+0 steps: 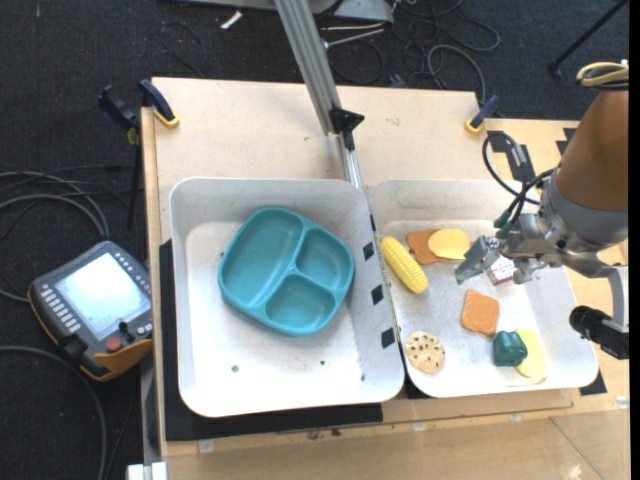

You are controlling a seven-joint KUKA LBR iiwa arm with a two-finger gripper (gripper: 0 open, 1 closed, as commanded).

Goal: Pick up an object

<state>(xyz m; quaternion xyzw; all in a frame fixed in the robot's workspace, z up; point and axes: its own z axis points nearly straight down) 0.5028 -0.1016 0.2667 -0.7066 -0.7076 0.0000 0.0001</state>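
No legible text, label, brand or number anywhere, not even on the pendant's [92, 311] pale screen.

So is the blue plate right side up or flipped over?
Right side up: the plate shows its three hollow compartments facing upward.

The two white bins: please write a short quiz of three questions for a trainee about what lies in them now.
1. True or false: the teal plastic divided plate lies in the left white bin.
2. Which lies nearest the bins' shared wall: A the yellow toy corn cob, B the green toy pepper, C the orange toast-like square?
3. Fill in: the round speckled cookie lies in the ___ bin.

Key: 1 true; 2 A; 3 right.
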